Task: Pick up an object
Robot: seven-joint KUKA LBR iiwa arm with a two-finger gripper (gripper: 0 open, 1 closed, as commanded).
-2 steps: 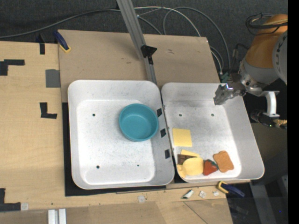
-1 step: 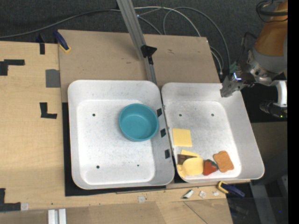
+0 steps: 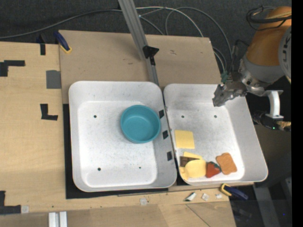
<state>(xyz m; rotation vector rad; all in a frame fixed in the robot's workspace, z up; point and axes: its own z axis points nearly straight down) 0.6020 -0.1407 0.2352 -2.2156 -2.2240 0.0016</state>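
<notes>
A teal bowl (image 3: 139, 123) sits upright in the left bin (image 3: 85, 126). In the right bin (image 3: 208, 122) a pale yellow square (image 3: 184, 139) lies near the middle. At the near edge lie a yellow lump (image 3: 194, 168), a small red piece (image 3: 212, 170) and an orange-brown biscuit-like piece (image 3: 227, 163). My gripper (image 3: 220, 97) hangs over the far right corner of the right bin, well away from those pieces, with nothing seen between its fingers.
A grey metal pole (image 3: 137, 37) slants across the bench behind the bins. Cables (image 3: 189, 18) loop at the back. Blue-and-yellow clamps sit at the far left (image 3: 63, 42) and near front right (image 3: 233, 191). Small white scraps (image 3: 199, 196) lie by the front edge.
</notes>
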